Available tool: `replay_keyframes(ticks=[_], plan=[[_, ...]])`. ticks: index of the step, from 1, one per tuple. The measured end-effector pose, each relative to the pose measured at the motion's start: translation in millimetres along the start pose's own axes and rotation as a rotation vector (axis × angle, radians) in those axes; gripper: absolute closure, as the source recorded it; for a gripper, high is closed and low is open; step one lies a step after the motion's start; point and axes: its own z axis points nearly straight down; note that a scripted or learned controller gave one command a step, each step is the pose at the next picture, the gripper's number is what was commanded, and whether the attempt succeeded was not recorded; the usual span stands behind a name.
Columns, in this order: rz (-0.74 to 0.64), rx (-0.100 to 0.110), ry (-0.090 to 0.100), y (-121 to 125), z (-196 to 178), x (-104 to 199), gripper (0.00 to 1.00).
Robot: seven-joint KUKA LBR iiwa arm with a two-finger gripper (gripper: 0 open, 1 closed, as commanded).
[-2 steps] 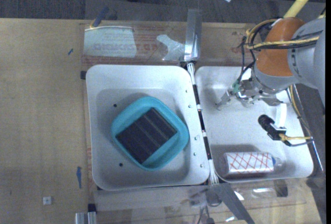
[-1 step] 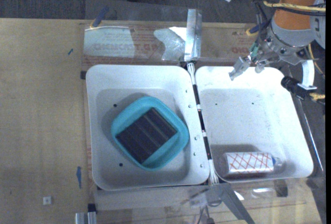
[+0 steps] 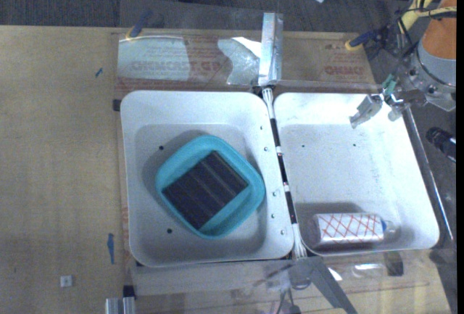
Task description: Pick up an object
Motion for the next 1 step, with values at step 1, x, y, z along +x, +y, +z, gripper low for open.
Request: replay_keyframes(ticks=[1], plan=[[-0.161, -0.001, 0.0, -3.0, 31.1, 152.8, 0.0]])
